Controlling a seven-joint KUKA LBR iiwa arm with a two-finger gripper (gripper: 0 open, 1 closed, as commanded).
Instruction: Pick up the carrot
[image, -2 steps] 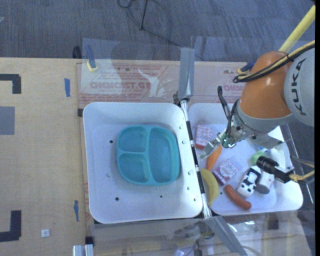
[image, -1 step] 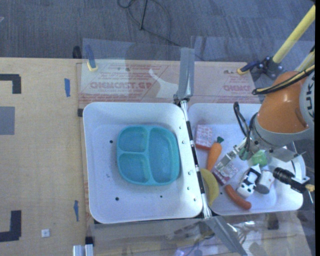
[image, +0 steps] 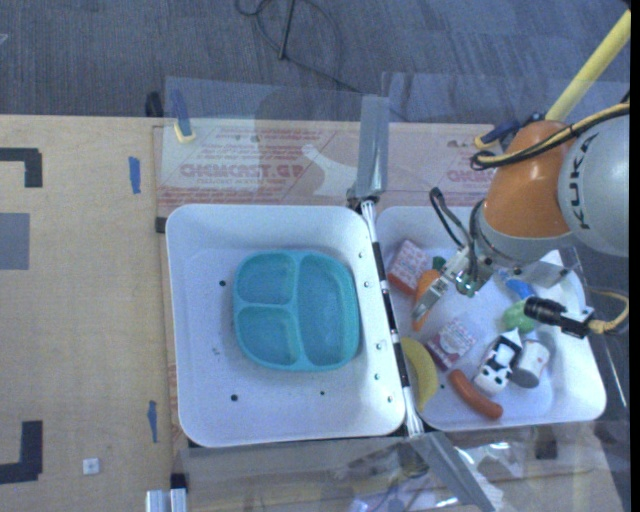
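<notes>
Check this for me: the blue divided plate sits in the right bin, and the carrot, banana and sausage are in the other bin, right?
Not quite. The camera view shows the blue divided plate in the left bin, not the right one. The carrot, banana and sausage are indeed together in the other bin, the one on the right, where the gripper is.

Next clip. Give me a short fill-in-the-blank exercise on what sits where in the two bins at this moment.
1. The blue divided plate lies in the ____ bin.
2. The end effector is over the ____ bin, close to the carrot.
3. The banana lies along that bin's ____ edge.
4. The plate has ____ compartments.

Missing words: left; right; left; three
</notes>
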